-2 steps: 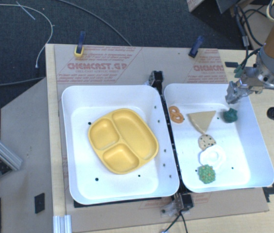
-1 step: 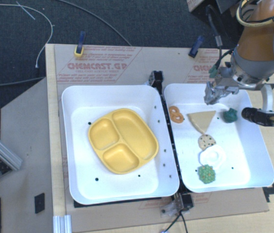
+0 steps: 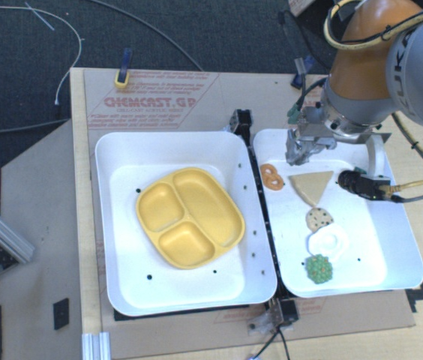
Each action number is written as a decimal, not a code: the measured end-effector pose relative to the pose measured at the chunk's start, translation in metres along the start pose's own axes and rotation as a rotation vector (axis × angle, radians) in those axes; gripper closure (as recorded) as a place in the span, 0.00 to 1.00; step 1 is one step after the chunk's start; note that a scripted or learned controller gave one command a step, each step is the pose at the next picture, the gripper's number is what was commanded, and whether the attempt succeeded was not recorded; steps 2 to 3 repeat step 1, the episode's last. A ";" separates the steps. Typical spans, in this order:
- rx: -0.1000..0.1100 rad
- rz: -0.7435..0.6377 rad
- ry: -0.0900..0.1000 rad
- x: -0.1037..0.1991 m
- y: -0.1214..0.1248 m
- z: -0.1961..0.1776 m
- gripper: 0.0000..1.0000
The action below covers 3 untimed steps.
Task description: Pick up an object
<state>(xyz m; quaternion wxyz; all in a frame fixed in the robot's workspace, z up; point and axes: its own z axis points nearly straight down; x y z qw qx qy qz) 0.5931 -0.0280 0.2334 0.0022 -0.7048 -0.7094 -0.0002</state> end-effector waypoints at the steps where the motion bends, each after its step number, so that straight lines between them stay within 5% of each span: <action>1: -0.003 -0.001 0.000 0.064 0.008 0.007 1.00; 3: -0.003 -0.001 0.000 0.064 0.008 0.007 1.00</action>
